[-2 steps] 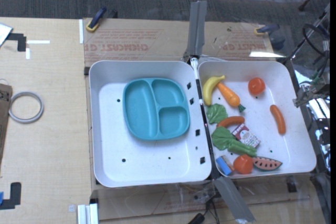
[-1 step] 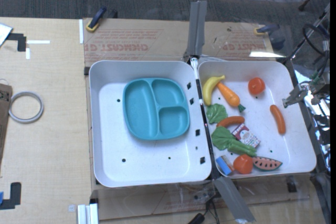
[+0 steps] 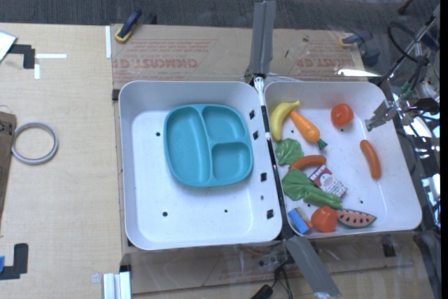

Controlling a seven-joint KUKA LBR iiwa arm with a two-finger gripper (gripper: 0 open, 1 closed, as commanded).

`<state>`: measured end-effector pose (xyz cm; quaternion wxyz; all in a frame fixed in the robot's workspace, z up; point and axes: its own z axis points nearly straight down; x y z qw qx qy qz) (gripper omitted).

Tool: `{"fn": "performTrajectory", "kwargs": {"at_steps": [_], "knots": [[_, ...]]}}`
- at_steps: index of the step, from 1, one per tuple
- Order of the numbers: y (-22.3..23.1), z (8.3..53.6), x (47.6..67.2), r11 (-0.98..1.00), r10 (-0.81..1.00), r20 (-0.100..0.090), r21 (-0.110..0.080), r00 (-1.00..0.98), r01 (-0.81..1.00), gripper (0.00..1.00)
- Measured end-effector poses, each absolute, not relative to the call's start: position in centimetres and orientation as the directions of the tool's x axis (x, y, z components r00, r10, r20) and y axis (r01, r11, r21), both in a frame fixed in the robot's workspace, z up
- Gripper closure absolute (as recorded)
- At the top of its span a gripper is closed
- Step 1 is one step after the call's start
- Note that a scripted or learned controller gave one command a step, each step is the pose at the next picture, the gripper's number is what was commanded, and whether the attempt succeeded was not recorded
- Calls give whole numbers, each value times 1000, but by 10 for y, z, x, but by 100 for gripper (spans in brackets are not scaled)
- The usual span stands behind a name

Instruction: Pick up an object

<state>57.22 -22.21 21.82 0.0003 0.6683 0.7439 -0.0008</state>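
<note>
Jaws unreadable in the blur, gripper [image 3: 376, 117] seemingly hangs over right bin [image 3: 346, 166] beside the tomato [image 3: 341, 114].

Leaf [image 3: 308, 187] hides most of the small packet [image 3: 329, 183]; blue block [image 3: 299, 221] tucked under the tomato [image 3: 324, 218].

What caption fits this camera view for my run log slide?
Tool poised over the right bin's far edge, toy food scattered below; teal divided plate in the left bin.
</note>
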Motion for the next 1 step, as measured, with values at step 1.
{"fn": "performTrajectory", "kwargs": {"at_steps": [1], "knots": [[-222, 178, 580, 141, 990, -1, -1, -141, 990, 0]]}}
